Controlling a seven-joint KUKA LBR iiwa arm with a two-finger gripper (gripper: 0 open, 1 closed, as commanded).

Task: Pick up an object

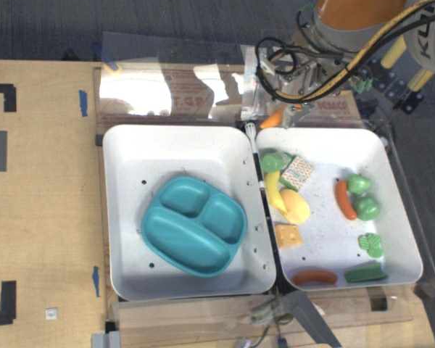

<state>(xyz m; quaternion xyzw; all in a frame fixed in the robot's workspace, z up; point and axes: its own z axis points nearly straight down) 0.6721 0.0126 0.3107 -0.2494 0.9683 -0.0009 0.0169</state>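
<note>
An orange piece (272,119) sits at the back rim of the right bin (402,227), directly beneath the gripper (293,109), apparently between the fingers, though whether they are closed on it cannot be told. The remaining toy foods, among them a banana (274,191), a lemon (296,207), a carrot (344,199) and a sausage (315,276), lie in that bin. A teal divided plate (194,225) occupies the left bin (123,194). The pick appears under way, not confirmed.
</note>
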